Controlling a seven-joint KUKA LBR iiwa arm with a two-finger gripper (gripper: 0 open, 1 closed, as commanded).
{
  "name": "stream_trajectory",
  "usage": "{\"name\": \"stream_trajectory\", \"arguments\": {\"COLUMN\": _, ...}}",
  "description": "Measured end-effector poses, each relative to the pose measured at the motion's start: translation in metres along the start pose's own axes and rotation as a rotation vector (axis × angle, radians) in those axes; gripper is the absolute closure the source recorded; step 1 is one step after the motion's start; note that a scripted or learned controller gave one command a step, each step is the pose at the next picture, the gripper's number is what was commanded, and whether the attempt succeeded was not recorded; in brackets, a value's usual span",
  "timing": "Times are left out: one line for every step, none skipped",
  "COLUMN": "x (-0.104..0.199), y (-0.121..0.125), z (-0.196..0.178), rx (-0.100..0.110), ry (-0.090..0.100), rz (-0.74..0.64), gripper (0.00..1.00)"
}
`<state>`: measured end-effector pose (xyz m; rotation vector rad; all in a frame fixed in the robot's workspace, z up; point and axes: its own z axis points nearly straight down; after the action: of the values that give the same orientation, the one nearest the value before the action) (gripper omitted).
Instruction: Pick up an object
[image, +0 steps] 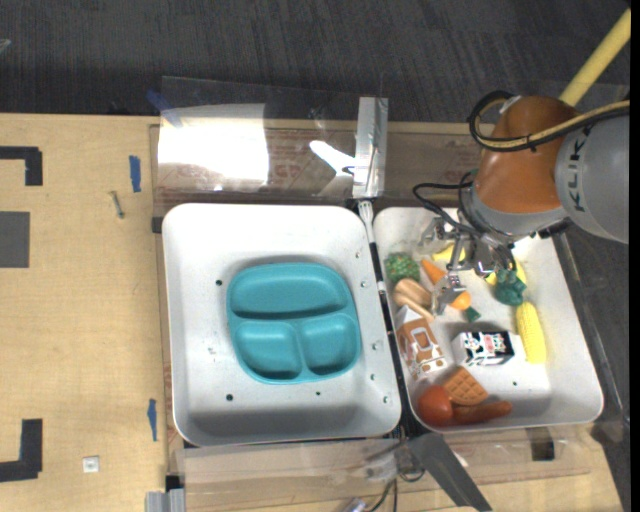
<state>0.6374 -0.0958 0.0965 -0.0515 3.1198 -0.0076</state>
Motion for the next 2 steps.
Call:
{"name": "stream_trajectory", "arguments": {"x": 0.029, "y": -0.010, "z": 0.001, "rx": -0.002, "ry": -0.003, "rz": 0.118, "gripper": 0.00}}
{"name": "stream_trajectory", "arguments": {"x": 0.015, "y": -0.006, "z": 0.009, "rx": -0.003, "ry": 0.013, "rz": 0.162, "gripper": 0.00}}
